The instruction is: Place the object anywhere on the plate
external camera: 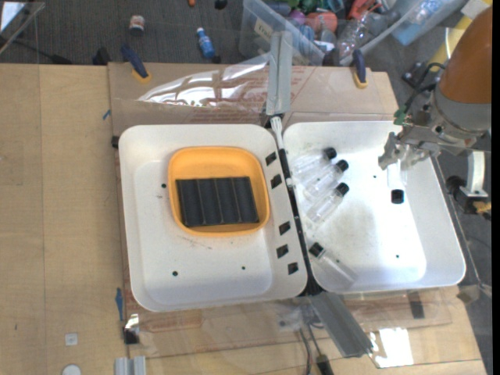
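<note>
1. Since the orange square plastic plate [219, 161], bearing a dark ribbed block, sits left of the centre divider [283, 186], aim there.
2. Right of the divider lie clear, black-capped plastic vials [322, 180], the objects to be moved.
3. Farther right, the gripper [397, 180] hangs low; I cannot tell its jaws' state, so centre over one vial.

My arm [469, 61] is grey with an orange band. Both bins [156, 287] are white. The plate [218, 161] is orange, its ribbed insert [217, 201] dark grey. The vials [328, 180] are clear with black caps.
</note>
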Action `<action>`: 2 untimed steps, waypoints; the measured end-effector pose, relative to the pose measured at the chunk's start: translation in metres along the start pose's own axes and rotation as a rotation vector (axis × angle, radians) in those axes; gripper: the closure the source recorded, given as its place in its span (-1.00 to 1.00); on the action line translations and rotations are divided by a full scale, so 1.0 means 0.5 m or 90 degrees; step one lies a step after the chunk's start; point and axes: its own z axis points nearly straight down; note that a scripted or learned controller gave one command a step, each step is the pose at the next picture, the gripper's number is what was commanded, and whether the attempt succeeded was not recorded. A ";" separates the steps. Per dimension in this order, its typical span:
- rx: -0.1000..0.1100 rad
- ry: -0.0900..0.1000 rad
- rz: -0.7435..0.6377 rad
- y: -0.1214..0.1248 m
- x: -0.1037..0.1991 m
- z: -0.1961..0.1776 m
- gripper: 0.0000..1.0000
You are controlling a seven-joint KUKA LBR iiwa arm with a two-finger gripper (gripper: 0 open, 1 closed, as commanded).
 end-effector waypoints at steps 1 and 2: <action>-0.001 -0.001 -0.170 0.097 0.057 -0.007 1.00; -0.002 -0.001 -0.140 0.096 0.068 -0.073 1.00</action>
